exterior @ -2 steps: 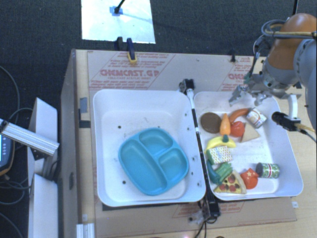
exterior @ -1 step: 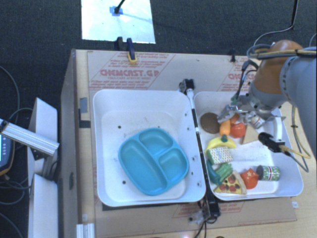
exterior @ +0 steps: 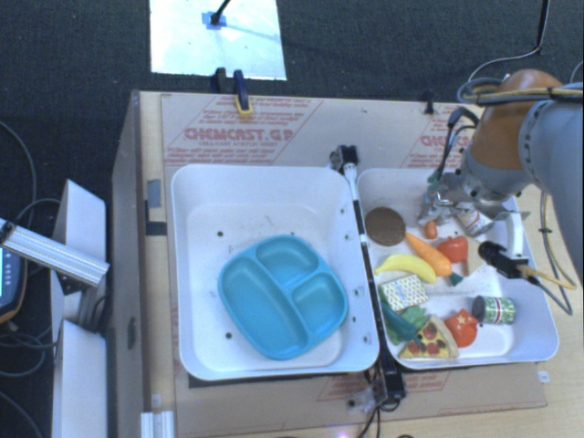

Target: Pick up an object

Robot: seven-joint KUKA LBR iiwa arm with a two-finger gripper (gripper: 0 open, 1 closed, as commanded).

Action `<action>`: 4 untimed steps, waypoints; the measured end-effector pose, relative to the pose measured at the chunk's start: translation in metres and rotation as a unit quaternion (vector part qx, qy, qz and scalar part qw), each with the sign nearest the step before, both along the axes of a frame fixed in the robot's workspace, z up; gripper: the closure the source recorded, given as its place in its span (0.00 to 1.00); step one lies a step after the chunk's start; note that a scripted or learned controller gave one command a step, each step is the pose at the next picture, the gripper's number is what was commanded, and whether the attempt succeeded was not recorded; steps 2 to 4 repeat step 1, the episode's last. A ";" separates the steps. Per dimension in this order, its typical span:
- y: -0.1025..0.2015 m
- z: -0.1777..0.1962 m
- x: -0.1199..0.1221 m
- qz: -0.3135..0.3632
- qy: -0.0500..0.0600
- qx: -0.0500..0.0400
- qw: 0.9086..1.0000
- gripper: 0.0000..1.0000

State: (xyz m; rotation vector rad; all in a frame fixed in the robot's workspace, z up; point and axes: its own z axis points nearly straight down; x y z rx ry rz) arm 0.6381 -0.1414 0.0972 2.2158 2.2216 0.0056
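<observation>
Carrot (exterior: 429,253) lying in the right bin (exterior: 538,336), long axis slanting from upper left to lower right, just below and slightly left of the claw (exterior: 444,204). Banana (exterior: 407,265) touching it on the lower left, red tomato (exterior: 453,249) just beside on the right, brown disc (exterior: 385,225) near on the left. Claw hanging low over the bin's upper part, nothing visibly gripped; opening impossible to tell at this angle. Probably a short drop down-left needed. Blue divided plate (exterior: 283,296) resting alone in the left bin (exterior: 201,208), well apart, on the table (exterior: 274,130).
</observation>
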 end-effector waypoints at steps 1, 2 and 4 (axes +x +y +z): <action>0.070 0.089 0.002 0.001 0.000 0.000 1.000 1.00; 0.070 0.089 0.002 0.001 0.000 0.000 1.000 1.00; 0.070 0.089 0.002 0.001 0.000 0.000 1.000 1.00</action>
